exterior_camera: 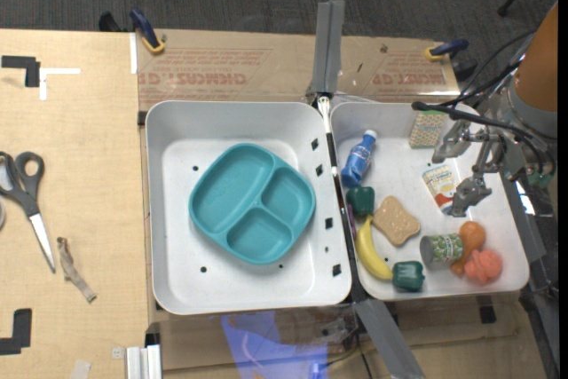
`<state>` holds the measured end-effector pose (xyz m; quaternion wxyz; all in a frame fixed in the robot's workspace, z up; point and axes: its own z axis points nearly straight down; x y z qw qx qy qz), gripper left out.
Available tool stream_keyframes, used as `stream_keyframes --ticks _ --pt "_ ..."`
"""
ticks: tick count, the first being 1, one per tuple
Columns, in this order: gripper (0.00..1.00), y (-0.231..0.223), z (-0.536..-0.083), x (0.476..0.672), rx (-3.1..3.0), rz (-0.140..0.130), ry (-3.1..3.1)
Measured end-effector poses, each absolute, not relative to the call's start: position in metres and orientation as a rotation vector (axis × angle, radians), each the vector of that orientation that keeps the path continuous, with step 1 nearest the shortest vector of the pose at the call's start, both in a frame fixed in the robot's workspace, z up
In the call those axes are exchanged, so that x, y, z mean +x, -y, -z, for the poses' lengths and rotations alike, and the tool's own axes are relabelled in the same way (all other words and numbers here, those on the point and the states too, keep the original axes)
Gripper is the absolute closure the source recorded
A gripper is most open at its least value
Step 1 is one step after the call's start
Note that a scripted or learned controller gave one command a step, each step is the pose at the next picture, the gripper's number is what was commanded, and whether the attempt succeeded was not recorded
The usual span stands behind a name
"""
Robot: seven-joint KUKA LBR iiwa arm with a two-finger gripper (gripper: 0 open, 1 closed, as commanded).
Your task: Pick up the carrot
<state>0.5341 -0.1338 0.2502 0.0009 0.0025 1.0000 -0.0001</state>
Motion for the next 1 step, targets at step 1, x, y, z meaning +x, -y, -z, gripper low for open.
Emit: stream_keyframes --ticks 1 --pt "0.00 0.0853 -0.2422 0.5470 0.193 0.000 -3.135"
